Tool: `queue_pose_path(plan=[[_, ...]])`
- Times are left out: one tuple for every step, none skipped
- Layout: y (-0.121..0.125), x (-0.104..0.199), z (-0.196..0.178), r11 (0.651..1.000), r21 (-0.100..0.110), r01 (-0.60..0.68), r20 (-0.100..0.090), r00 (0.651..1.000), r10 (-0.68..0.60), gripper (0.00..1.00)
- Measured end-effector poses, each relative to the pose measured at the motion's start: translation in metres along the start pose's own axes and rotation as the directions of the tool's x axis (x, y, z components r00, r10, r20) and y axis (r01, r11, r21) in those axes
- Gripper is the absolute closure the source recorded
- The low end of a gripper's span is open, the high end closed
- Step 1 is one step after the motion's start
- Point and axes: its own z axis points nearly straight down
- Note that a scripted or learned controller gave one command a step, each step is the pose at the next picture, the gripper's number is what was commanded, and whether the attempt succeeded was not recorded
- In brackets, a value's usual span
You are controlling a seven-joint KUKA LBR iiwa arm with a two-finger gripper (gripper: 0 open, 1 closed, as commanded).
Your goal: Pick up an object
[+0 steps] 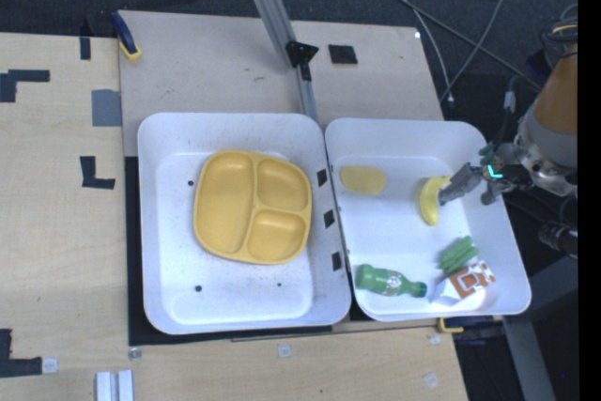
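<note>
The grey arm's two-finger gripper sits at the three o'clock edge of the right-hand shallow white bin, its dark fingers spread apart with nothing between them. One fingertip lies just beside the small curved yellow plastic banana, which rests at about two o'clock in that bin and looks like the nearest thing to pick.

To do this step well, the gripper should centre over the banana's middle, turn so the fingers straddle its narrow width and not its length, then descend until the tips reach the bin floor before closing. The bin wall is close at three o'clock, so the outer finger needs room.

Other choices lie further off: a pale yellow flat oval piece at eleven o'clock, a green plastic bottle at seven, a green leafy toy and a white-and-orange carton at five. The yellow divided plate fills the left bin's middle.
</note>
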Motion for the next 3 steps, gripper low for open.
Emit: queue_pose_path(plan=[[0.001,0.000,-0.001,1.000,-0.002,0.000,0.001,1.000,0.000,0.00],[0.003,-0.005,0.044,1.000,0.001,0.000,0.001,1.000,0.000,0.00],[0.008,0.004,0.099,1.000,0.001,0.001,0.000,1.000,-0.001,0.00]])
